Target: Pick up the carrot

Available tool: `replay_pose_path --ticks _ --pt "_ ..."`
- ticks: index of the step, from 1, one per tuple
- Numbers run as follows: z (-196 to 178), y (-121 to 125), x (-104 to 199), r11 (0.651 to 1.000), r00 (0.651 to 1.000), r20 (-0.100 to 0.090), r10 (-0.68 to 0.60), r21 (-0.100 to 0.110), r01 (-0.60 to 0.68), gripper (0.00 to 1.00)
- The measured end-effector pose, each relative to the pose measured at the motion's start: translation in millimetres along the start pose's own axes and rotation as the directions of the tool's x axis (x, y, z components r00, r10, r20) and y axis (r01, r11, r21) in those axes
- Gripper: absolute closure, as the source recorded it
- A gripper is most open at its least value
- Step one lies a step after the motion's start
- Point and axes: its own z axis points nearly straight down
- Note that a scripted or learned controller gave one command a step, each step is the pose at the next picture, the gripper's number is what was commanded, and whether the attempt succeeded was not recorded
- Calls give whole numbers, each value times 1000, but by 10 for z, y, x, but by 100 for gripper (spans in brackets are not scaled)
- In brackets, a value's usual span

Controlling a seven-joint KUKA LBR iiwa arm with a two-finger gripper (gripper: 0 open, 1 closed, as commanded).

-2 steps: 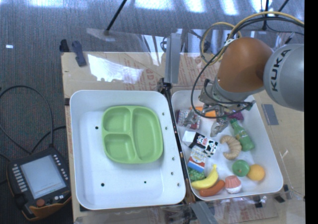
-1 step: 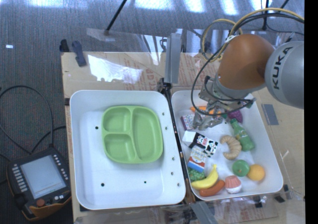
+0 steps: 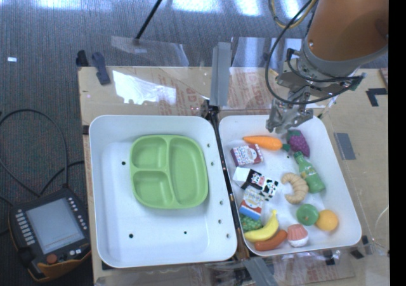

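Carrot (image 3: 263, 143) in right bin (image 3: 339, 170), grapes (image 3: 298, 143) touching, tool (image 3: 283, 125) just above

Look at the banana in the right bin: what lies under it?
The banana rests partly on a green-topped box and overlaps a red sausage. Their covered parts, and the bin floor beneath, can't be seen.

gripper (image 3: 283, 125) above right bin (image 3: 339, 170), just beside carrot (image 3: 263, 143) | carrot lying flat, near grapes (image 3: 298, 142) | green plate (image 3: 169, 171) in left bin (image 3: 108, 215)
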Motion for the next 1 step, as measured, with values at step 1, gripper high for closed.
replay_pose_path --ticks 1 --pt "60 15 15 1000 1000 -2 2 -11 -2 0"
